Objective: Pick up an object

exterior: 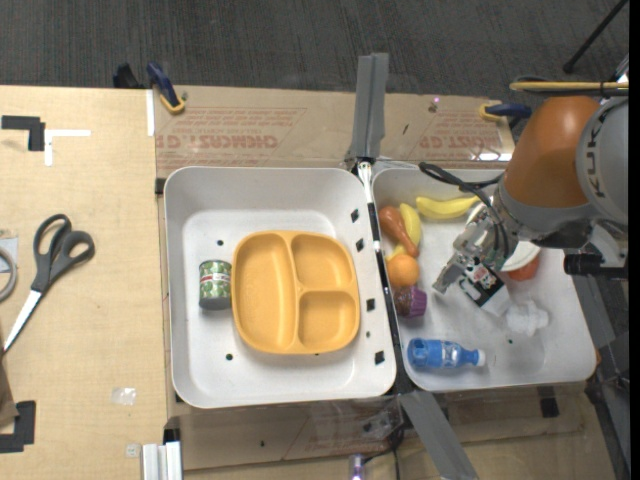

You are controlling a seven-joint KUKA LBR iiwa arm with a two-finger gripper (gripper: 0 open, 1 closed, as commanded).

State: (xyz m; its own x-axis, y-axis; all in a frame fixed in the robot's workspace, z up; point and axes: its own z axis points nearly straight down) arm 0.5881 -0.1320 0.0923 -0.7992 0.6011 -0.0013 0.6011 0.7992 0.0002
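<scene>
I log: pale wood tabletop [90, 368], scissors [45, 263] at left, cardboard [250, 128] behind two bins, dark carpet [250, 18] beyond; hand [462, 268] state, cannot tell.

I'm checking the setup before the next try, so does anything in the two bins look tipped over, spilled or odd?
Nothing looks spilled or damaged. The blue bottle lies on its side near the right bin's front edge, and the small can rests against the yellow divided plate in the left bin. The gripper is above the right bin.
</scene>
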